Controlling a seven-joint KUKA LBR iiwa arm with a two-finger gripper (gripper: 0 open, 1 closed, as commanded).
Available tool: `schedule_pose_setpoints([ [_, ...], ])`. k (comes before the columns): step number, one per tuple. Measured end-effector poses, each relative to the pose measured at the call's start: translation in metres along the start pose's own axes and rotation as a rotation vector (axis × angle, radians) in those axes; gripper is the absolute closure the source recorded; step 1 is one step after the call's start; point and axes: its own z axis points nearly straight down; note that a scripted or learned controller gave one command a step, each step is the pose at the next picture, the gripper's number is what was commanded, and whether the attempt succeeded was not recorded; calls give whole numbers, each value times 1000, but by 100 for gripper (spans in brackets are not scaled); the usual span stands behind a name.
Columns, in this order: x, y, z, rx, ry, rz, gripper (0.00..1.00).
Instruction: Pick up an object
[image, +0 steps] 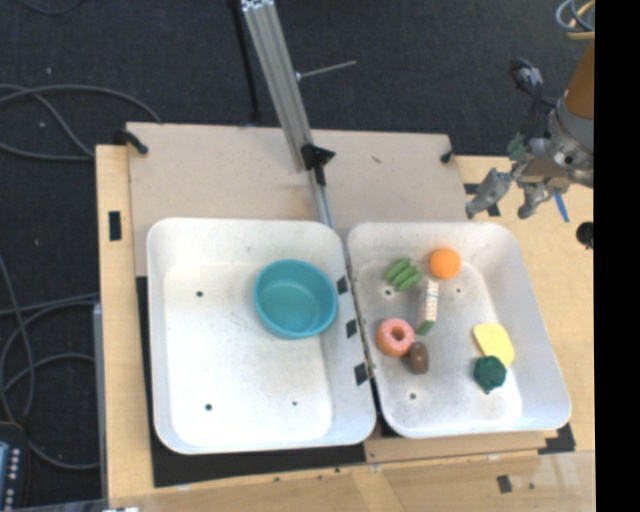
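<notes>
With your gripper (507, 198) spread wide and empty above the right bin's (535, 300) far rim, bring it down toward the orange ball (445, 263) just below-left, centring the jaws before closing, clear of the green piece (403, 274).

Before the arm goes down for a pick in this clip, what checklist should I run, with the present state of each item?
1. Gripper open: ok, the fingers are spread.
2. Gripper free of load: ok, nothing sits between the fingers.
3. Gripper above a target: not ok, it hovers over the bench beyond the right bin's far rim.
4. Targets available: ok, the orange ball, pink donut, yellow piece and dark green piece lie in the right bin.
5. Isolated target: ok for the orange ball; the donut touches a brown piece.
6. Left bin: holds a teal bowl, upright.
</notes>
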Motion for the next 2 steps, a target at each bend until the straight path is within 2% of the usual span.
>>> schedule_pose_setpoints([
  [1, -1, 0, 0, 1, -2, 0, 0],
  [2, 0, -1, 42, 4, -1, 1, 0],
])
